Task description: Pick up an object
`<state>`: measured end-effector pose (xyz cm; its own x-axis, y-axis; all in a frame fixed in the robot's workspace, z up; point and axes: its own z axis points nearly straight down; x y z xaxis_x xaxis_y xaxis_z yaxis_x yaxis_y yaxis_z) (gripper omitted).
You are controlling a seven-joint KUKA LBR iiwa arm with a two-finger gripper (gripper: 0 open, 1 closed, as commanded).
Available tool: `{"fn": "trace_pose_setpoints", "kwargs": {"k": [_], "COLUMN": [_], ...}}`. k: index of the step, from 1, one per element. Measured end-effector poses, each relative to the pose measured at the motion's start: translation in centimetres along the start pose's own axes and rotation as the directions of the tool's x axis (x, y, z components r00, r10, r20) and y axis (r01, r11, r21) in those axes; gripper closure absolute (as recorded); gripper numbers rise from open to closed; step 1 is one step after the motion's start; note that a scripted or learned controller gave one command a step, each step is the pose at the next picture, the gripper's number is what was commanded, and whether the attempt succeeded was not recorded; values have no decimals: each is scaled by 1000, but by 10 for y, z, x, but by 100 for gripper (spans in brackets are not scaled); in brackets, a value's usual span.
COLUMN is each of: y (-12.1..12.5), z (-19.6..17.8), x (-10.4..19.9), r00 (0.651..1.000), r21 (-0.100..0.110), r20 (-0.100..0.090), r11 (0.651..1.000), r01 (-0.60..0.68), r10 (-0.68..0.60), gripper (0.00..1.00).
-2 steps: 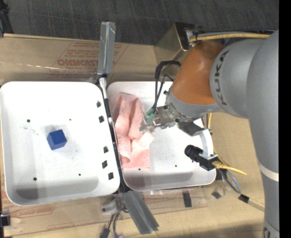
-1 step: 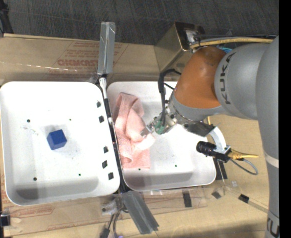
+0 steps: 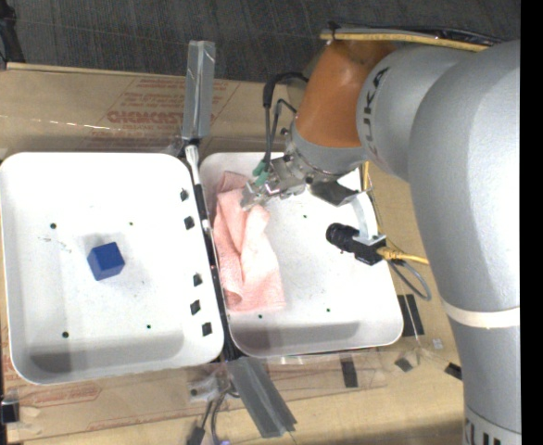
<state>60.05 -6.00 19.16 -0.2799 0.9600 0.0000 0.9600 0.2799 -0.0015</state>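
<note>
While the gripper (image 3: 258, 191) sits at the crumpled pink cloth (image 3: 248, 248) along the right bin's (image 3: 373, 313) left wall, its opening indiscernible, a secure pinch on a raised fold seems advisable.

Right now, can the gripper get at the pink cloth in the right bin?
Probably yes. The gripper sits right at the upper end of the pink cloth, which lies uncovered along the right bin's left wall.
</note>
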Motion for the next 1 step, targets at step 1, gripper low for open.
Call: {"fn": "trace_pose_setpoints", "kwargs": {"k": [1], "y": [17], "z": [0], "x": [35], "r00": [932], "r21": [2], "r20": [-1], "r11": [932], "r01": [363], "r10": [-363], "gripper": [100]}}
